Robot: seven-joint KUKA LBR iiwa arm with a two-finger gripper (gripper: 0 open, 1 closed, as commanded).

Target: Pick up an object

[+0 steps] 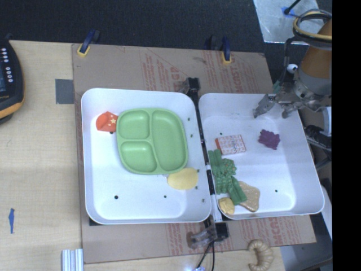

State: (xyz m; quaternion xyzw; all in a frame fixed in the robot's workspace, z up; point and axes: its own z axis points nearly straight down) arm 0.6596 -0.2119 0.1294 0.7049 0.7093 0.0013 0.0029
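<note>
While the gripper (pixel 274 109) hovers with fingers spread wide, the small purple toy (pixel 269 139) nearby looks light, soft, best pinched across its middle.

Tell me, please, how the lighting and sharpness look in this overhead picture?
In the camera view the light is even and soft: the two white bins are bright, not blown out, and the green tray casts only a faint shadow. The dark floor at top is underexposed. The pincer and the purple object look slightly soft.

Grey arm (pixel 309 89), orange band, looped black-and-yellow cable, metal fingers (pixel 262 107).
</note>
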